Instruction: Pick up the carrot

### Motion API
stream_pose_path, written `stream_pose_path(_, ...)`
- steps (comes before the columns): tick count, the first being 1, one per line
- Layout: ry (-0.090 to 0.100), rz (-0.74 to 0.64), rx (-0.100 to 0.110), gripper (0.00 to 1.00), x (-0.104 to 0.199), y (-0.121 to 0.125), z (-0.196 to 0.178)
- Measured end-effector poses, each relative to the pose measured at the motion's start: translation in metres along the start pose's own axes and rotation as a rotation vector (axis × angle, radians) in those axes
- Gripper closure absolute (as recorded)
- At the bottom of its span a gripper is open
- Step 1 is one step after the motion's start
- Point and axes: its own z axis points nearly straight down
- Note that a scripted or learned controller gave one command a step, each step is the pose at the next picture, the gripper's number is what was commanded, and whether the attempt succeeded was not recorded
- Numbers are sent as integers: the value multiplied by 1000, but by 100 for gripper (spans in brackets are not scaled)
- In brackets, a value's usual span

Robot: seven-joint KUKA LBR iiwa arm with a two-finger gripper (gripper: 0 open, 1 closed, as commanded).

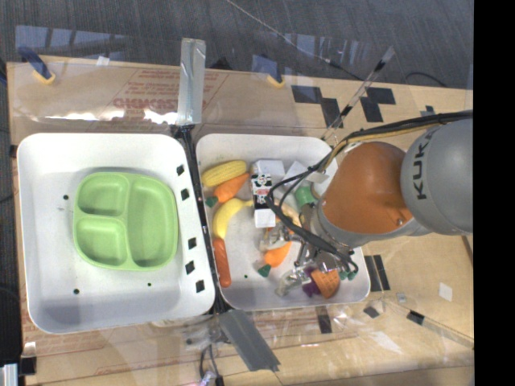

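While we are looking down at a slant on the surface [96, 79], we are seeing two shallow white bins sitting side by side, their inner walls touching along a dark seam. The left bin [40, 215] is holding a light green divided plate [126, 219] with three compartments, lying flat near its middle. The right bin [241, 296] is carrying a crowd of toy foods. Along its left wall we are finding a yellow corn cob [224, 170] at the top, an orange piece [231, 187] just under it, a yellow banana [227, 215] curving below that, and the carrot [221, 262], a long slim orange-red thing lying nearly upright in the picture against the bin's left wall, close to the lower left corner. A small white carton [265, 185] with dark printing is standing near the middle of the bin, and another orange wedge [278, 254] is lying lower down.

The arm [378, 191] is reaching in from the right, its orange band hanging over the right half of that bin. The tool [310, 265] is sitting low over the bin's lower right part, among a purple piece and an orange cone-shaped piece [326, 281], well apart from the carrot. Cables and the wrist are covering it, so we cannot tell whether it is spread or pressed together.
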Motion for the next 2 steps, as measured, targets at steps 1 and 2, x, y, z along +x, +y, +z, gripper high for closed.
stream_pose_path(1, 8, -1, -4, 0, -2, 60, 2)
stream_pose_path(2, 2, -91, 0, 0, -24, 69, 1)
